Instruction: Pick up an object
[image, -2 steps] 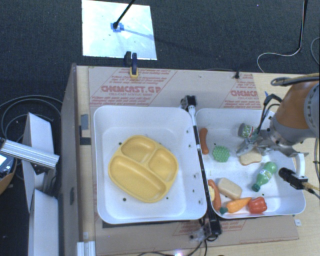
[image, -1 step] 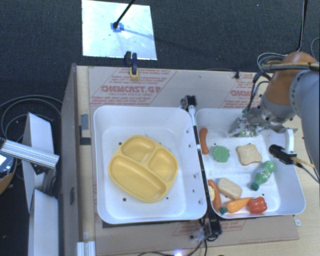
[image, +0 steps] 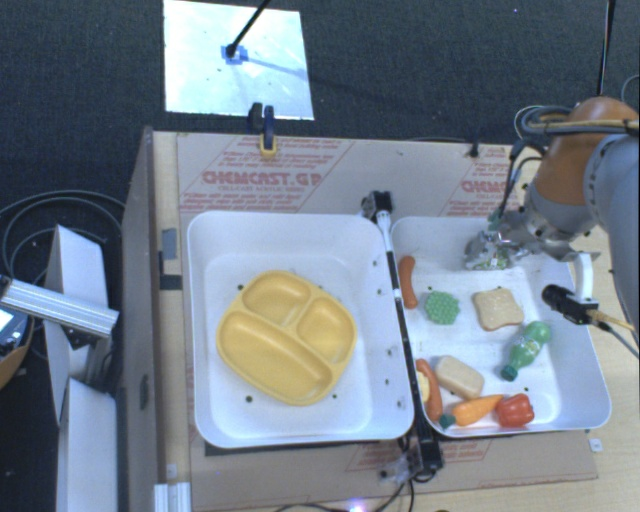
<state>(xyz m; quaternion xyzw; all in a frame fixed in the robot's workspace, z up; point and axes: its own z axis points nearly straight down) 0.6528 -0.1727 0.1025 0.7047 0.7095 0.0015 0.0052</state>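
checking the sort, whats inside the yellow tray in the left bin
The yellow tray in the left bin has three compartments, and nothing shows in any of them. Whatever lies beneath the tray is covered by it.

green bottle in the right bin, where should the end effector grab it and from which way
Probably across the middle of the green bottle, coming straight down from above. It lies flat and slanted, cap toward the lower left, so the fingers should close across its long axis. Bare bin floor shows on both long sides; the toast slice sits just up-left.
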